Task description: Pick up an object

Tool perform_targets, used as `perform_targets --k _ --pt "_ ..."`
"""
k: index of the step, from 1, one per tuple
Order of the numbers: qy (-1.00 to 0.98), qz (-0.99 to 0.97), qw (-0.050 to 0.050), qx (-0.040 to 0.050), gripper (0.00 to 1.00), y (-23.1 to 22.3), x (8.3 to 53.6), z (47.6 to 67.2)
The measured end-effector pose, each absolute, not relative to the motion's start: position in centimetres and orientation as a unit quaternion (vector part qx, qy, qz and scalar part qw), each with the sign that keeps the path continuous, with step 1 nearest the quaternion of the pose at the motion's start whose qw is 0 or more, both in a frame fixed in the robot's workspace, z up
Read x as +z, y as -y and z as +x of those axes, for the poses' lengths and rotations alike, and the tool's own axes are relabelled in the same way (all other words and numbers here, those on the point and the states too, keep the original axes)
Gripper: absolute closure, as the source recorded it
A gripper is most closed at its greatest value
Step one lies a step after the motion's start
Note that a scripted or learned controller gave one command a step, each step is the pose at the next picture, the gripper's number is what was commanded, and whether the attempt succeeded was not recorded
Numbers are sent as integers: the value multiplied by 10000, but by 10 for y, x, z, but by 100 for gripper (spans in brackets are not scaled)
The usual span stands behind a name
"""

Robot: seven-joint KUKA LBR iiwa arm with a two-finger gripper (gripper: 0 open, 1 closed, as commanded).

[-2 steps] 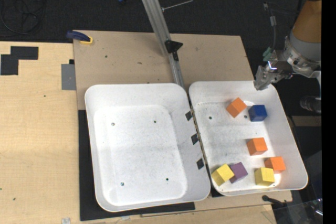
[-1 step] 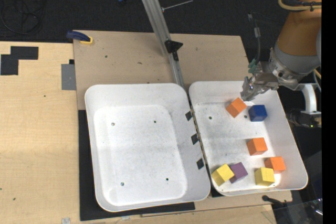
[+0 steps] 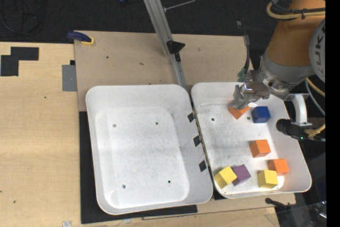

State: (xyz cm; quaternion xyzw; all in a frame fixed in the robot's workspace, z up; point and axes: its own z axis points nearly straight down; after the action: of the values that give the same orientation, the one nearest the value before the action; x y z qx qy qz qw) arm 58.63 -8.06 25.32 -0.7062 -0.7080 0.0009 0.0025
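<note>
camera view: fixed above surface (image 3: 127, 61) | looks down at a slant | mid-distance | both bins (image 3: 101, 101) in frame

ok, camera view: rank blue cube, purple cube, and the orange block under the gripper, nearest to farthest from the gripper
1. Orange block, right at the gripper.
2. Blue cube, just right of the orange block.
3. Purple cube, at the right bin's near edge.

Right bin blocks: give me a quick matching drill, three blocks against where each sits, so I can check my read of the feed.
Things:
1. blue block
2. purple block
3. orange block at the gripper

Places:
A. near the right bin's front edge, touching a yellow block
B. just under the gripper, far end
C. right of the gripper, far end

Pairs: 1-C, 2-A, 3-B
</note>
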Motion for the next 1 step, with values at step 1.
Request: perform_targets --k 1 --pt "7082 -7060 29 10 100 30 246 561"
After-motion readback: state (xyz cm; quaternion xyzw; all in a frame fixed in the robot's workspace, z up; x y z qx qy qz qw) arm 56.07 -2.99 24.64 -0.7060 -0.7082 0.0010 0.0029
